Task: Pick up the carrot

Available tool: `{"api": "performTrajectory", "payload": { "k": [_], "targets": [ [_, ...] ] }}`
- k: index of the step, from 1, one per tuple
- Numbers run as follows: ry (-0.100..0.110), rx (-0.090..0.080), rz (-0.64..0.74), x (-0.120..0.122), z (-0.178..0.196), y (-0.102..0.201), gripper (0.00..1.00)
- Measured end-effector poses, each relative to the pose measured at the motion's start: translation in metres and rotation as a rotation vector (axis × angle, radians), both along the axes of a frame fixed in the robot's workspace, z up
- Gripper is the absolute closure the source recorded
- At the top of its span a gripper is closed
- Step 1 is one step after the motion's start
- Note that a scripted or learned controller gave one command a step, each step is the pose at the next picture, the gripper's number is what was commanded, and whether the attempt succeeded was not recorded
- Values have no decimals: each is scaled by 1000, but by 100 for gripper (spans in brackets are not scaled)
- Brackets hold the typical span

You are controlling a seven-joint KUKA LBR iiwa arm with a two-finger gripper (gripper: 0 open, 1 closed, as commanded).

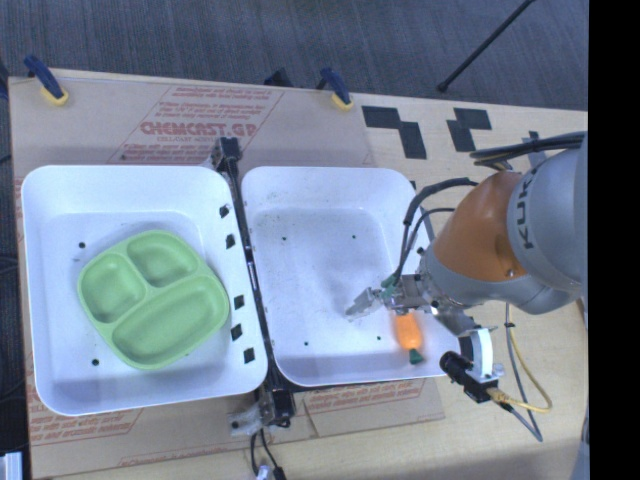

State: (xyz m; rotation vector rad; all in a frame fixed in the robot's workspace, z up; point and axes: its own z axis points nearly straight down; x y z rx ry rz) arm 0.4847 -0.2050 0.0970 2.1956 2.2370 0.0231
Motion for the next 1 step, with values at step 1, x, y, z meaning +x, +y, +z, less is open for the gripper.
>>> {"api": "performTrajectory", "payload": {
  "k": [1],
  "targets": [
    [9, -3, 1, -3, 8, -3, 100]
  ]
}}
